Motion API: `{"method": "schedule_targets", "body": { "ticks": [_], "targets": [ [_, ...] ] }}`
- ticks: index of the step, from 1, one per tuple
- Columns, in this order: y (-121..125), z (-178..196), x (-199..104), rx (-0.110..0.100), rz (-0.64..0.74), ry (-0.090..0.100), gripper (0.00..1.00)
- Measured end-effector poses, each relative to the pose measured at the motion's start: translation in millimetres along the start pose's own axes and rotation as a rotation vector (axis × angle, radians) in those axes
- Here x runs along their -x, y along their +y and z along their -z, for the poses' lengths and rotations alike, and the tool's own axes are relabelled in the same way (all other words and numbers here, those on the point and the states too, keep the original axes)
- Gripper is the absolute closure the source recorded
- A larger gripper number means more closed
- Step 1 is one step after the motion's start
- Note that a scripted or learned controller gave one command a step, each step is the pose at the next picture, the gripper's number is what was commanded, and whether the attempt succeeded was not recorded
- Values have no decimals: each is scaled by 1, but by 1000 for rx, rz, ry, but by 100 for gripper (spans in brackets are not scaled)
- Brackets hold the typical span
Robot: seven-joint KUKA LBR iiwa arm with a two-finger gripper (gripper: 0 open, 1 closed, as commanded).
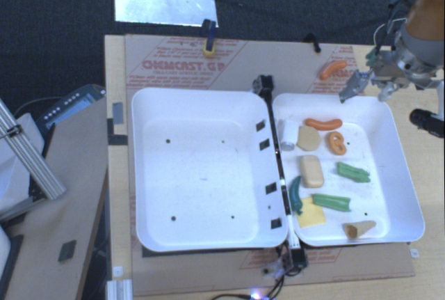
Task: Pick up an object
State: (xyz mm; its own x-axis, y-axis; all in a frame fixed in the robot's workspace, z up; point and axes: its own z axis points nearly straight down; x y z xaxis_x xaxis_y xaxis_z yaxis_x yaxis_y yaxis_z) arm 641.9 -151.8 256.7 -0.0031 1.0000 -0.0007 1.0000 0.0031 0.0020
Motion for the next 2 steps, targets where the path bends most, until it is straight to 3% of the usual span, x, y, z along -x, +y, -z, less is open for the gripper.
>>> {"method": "schedule_targets", "body": {
  "ticks": [1,2],
  "targets": [
    [25,-139,27,-6,-2,1,0],
    [-20,-169,-34,9,3,-3,0]
  ]
}}
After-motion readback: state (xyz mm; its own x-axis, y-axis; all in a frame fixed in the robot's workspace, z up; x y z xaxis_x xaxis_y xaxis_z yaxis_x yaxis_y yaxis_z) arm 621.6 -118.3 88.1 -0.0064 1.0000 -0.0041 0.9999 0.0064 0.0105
